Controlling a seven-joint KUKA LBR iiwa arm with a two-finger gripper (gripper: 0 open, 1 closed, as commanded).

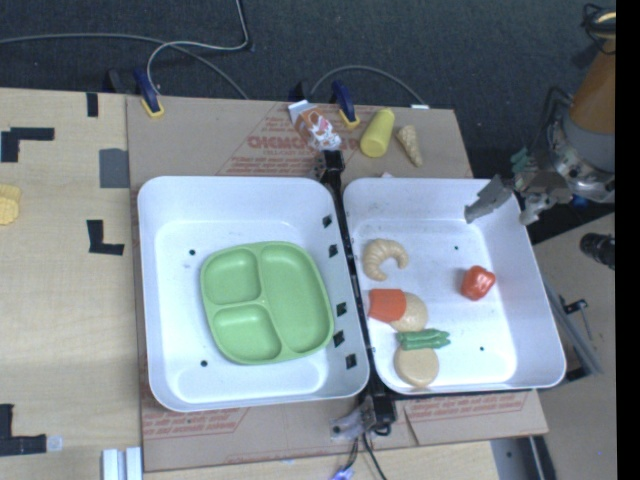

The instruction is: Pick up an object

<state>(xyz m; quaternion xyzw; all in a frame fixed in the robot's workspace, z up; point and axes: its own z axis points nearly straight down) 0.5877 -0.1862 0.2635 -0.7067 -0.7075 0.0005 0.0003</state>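
The bench [60, 298] bears two white bins [160, 268] side by side.

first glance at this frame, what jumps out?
The light green plastic divided tray lying in the left white bin stands out most. In the right white bin, toy foods cluster near the divider: a tan croissant and an orange block, with a red pepper apart. The claw hangs over that bin's far right corner.

Toy foods [405, 313] loose in right bin [520, 268]
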